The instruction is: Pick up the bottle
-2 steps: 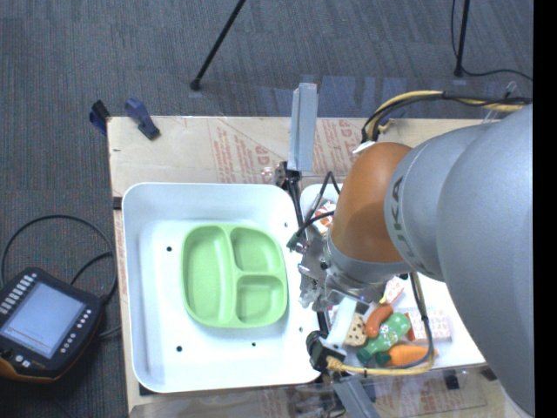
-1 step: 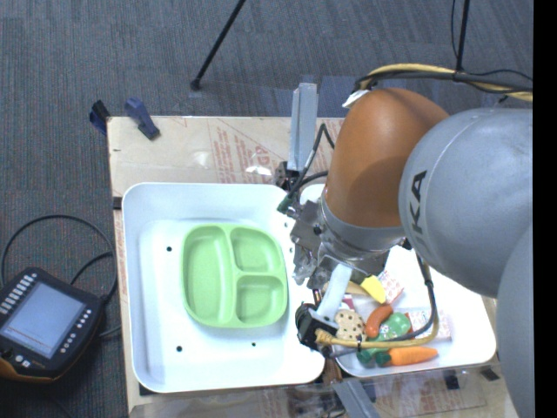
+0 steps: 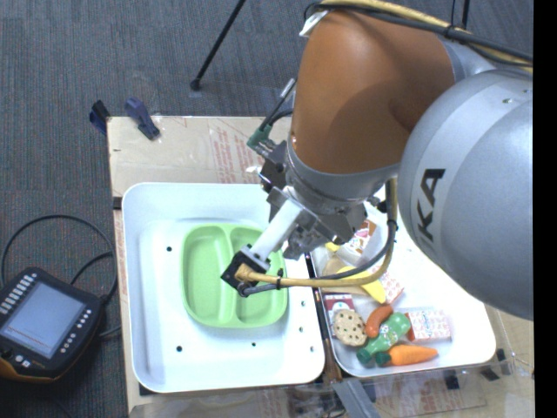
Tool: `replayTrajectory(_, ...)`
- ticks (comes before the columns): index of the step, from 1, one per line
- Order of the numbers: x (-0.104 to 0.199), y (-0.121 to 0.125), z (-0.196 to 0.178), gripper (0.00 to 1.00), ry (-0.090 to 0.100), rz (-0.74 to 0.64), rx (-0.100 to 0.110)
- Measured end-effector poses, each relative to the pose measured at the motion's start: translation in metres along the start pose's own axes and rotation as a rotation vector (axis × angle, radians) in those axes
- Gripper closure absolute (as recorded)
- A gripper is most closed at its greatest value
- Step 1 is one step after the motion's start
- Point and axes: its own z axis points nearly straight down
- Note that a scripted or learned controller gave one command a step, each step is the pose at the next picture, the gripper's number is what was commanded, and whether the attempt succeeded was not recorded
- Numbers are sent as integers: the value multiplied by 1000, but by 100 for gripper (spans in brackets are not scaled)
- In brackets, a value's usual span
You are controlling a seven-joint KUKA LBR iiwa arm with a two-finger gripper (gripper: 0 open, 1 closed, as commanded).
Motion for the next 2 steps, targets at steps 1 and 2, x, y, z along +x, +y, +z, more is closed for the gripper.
replayTrajectory(1, 27, -20, -31, 100, 1, 402, 0)
replayTrajectory(2, 17, -18, 115, 100, -4, 271, 2)
